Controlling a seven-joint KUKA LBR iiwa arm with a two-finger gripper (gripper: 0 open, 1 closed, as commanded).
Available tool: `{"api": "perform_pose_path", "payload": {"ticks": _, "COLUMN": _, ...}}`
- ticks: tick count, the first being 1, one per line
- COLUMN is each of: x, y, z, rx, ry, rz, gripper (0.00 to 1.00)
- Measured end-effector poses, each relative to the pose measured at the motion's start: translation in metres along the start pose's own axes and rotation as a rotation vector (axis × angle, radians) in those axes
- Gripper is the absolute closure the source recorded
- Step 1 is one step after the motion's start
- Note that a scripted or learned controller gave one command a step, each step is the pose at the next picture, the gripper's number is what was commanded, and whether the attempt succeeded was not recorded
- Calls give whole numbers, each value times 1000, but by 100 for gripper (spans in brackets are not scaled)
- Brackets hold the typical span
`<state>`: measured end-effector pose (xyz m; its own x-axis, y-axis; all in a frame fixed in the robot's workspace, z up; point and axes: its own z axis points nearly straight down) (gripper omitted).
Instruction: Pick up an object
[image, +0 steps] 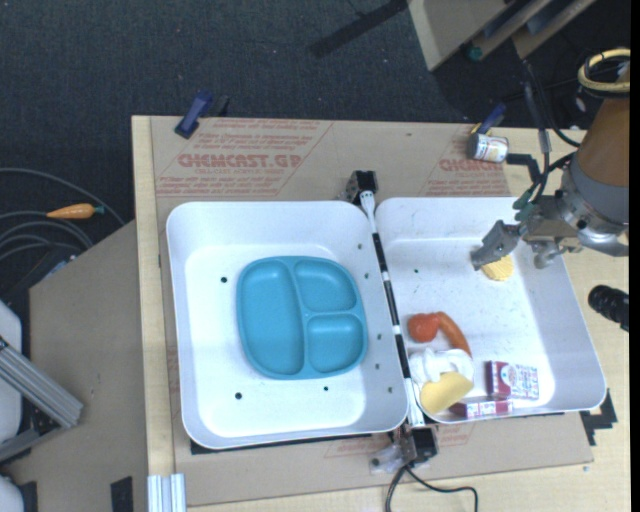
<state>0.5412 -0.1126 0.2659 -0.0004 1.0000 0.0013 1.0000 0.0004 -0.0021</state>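
Observation:
My gripper (520, 250) hangs over the far part of the right bin (560, 330), its two grey fingers spread apart and open. A small yellow object (498, 268) lies on the bin floor just under the left finger (493, 243), not between the fingers. Nearer the front of the same bin sit an orange-red object (433, 325), a white object (428, 361), a yellow piece (445, 393) and a red-and-white carton (511, 383).
The left bin (200, 330) holds a blue divided plate (300, 315). A black divider clip (363, 185) sits where the bins meet at the back. The bench board (250, 150) extends behind both bins.

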Motion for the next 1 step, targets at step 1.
{"api": "perform_pose_path", "payload": {"ticks": 1, "x": -3, "y": 27, "z": 168, "rx": 3, "ry": 0, "rz": 1, "gripper": 0}}
